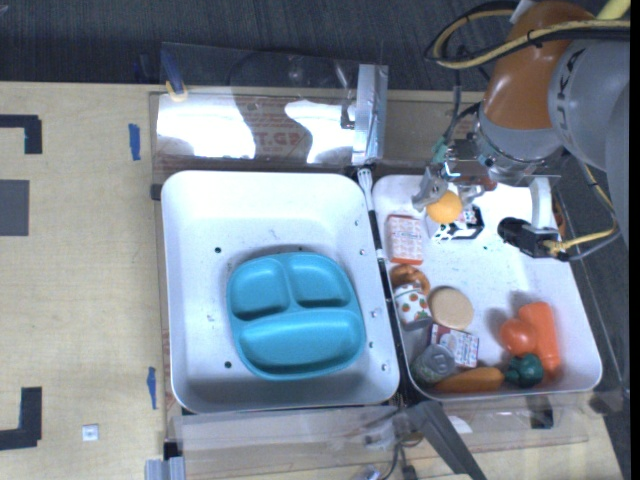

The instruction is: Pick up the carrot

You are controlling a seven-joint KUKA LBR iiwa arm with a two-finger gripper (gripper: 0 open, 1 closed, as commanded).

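- The carrot (472,379) is long, slim and orange, lying flat along the near rim of the right bin (585,298).
- Just beside its tip sits a dark green item (524,370), with an orange-red pepper-like toy (530,331) above.
- At the bin's far end, the claw (443,200) is clamped on a small yellow-orange object (445,207).
- The left bin (190,268) carries a blue divided tray (294,313).

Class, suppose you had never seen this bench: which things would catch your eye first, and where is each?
First the blue divided tray, lying in the middle of the left bin. Next the grey arm's orange band at the upper right, with the gripper over the right bin's far end beside a yellow-orange piece. The carrot lies along that bin's near edge.
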